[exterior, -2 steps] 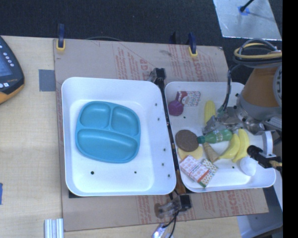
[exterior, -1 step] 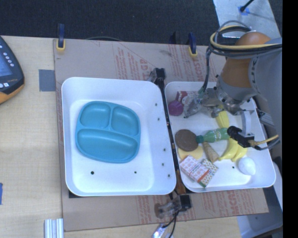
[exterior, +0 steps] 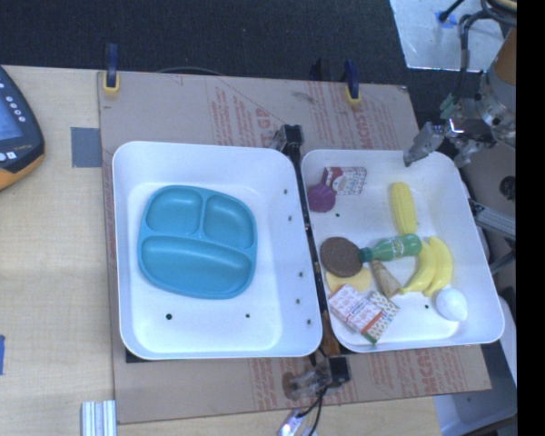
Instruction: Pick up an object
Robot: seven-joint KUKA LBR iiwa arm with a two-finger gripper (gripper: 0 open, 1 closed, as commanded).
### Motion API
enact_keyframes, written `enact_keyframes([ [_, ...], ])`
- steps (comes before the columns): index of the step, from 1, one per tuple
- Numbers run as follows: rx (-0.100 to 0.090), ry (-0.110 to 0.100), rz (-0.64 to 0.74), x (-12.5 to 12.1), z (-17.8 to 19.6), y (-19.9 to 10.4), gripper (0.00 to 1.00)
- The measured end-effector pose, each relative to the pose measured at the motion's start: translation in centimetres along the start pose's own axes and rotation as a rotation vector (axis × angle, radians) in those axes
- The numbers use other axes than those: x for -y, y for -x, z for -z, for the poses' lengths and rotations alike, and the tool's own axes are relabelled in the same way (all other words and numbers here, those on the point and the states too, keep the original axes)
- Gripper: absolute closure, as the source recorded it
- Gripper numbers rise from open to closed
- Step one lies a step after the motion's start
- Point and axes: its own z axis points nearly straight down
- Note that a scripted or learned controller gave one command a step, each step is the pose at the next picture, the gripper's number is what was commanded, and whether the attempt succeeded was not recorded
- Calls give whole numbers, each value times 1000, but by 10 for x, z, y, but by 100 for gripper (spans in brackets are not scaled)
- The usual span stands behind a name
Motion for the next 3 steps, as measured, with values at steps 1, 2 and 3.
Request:
enact_keyframes([
  [1, -9, -31, 1, 38, -172, 23, 0],
  [2, -4, -17, 4, 33, -152, 24, 100],
  [3, -10, -22, 9, 55, -144, -41, 100],
])
